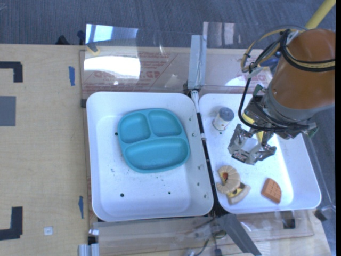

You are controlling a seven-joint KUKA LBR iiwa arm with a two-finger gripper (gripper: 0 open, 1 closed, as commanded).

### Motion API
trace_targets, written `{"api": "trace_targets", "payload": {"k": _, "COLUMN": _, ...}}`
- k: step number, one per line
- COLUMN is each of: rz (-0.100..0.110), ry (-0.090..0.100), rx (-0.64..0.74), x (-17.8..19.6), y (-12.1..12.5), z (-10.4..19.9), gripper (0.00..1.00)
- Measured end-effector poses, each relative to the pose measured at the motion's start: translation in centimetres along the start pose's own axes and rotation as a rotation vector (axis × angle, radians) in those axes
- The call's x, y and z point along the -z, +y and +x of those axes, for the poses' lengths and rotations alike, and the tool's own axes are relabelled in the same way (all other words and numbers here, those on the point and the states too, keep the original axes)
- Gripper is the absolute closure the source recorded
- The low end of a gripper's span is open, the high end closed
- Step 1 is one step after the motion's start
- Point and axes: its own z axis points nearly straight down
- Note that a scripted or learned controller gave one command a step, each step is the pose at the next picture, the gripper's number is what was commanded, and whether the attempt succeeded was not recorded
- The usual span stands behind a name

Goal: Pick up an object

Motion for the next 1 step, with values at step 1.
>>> {"api": "trace_targets", "payload": {"k": 1, "rz": -0.001, "ry": -0.001, "rx": 0.498, "x": 4.93, "y": -0.76, "z": -0.09, "gripper": 1.00}}
